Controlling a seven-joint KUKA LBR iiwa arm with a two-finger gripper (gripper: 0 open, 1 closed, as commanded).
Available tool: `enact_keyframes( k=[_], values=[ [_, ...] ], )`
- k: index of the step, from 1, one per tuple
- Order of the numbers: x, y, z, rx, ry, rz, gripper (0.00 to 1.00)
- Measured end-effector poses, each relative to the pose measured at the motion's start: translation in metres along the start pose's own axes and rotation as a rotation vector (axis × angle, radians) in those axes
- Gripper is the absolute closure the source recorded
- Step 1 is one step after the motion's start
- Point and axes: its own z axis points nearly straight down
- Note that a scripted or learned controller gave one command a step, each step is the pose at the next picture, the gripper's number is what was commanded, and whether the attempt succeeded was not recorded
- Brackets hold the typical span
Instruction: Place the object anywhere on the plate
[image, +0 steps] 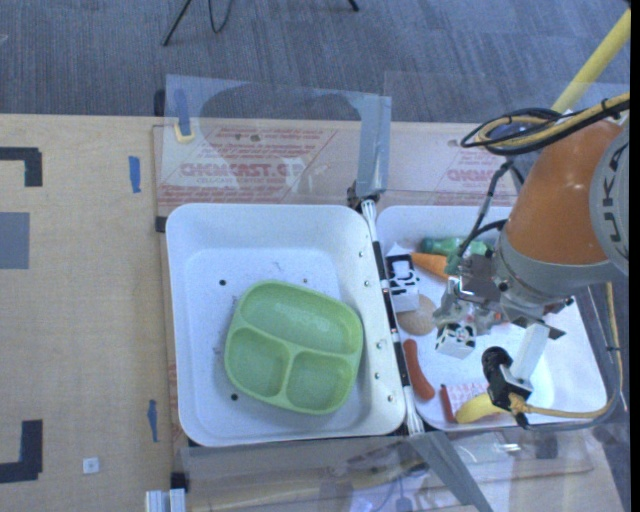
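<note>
Plate (293, 347) sits in left bin (200, 240). Gripper (462, 312) over right bin (585, 385), above white block (455, 340); grip state unreadable. Sausage (418, 372), banana (480, 406), carrot (431, 264) nearby.

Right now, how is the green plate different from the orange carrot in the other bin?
The green plate is much bigger than the carrot. The plate is pale green, wide and split into three compartments; the carrot is orange, narrow and tapered. The plate lies alone in the left bin, while the carrot lies in the right bin among other small items, close to the arm. Both rest on a white bin floor.
</note>
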Motion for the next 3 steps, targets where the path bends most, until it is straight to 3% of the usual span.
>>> enact_keyframes(
  k=[1,2,3],
  values=[
    [0.073,0.016,0.049,-0.003,0.002,-0.104,1.0],
    [0.165,-0.02,0.033,-0.003,0.0,-0.123,1.0],
    [0.164,-0.02,0.033,-0.003,0.0,-0.123,0.0]
  ],
)
